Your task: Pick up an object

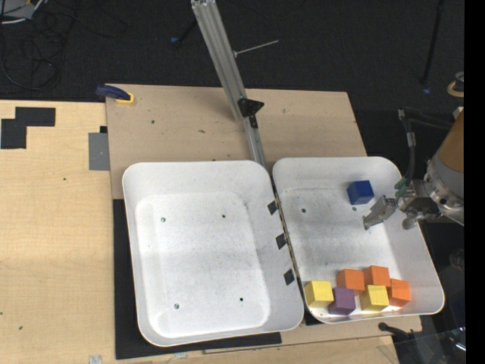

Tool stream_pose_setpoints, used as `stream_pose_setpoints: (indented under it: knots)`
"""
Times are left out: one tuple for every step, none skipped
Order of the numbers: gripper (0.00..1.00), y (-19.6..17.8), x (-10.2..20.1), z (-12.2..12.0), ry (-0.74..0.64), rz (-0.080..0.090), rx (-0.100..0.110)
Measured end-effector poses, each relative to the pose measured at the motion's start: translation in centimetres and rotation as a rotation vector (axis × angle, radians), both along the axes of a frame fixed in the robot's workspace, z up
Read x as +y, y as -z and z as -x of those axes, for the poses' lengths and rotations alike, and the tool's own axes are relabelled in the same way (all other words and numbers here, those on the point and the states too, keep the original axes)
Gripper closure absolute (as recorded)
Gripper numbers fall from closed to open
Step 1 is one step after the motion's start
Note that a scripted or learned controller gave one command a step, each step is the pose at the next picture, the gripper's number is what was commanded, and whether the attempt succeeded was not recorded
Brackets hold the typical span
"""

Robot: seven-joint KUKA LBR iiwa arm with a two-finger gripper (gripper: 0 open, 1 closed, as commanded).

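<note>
A blue cube (361, 192) lies alone in the upper right part of the right bin (326, 226). Along that bin's front edge sits a cluster of blocks: a yellow one (320, 291), a purple one (344, 300), another yellow one (374, 297), and orange ones (351, 279) (399, 290). My gripper (394, 212) hangs over the right bin's right side, just right of and below the blue cube. Its fingers (375, 215) stand apart, open, with nothing between them.
The left bin (198, 249) lies beside the right one, joined by black clips (281, 240). A slanted aluminium rail (227, 67) rises behind the bins. A blue and yellow clamp (115, 93) sits at the bench's far left corner.
</note>
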State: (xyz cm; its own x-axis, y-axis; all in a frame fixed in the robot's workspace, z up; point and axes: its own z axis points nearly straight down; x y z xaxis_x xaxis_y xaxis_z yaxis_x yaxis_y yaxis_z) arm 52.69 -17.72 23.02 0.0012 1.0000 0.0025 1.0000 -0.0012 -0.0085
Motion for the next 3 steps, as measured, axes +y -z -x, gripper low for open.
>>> stream_pose_setpoints:
  knots:
    - [0.0, 6.1, -0.4, 0.8, 0.0, -0.001, 0.001]
    - [0.0, 12.5, 0.0, 0.8, 0.0, -0.001, 0.001]
    - [1.0, 11.2, -0.3, 0.7, 0.009, 0.001, -0.004]
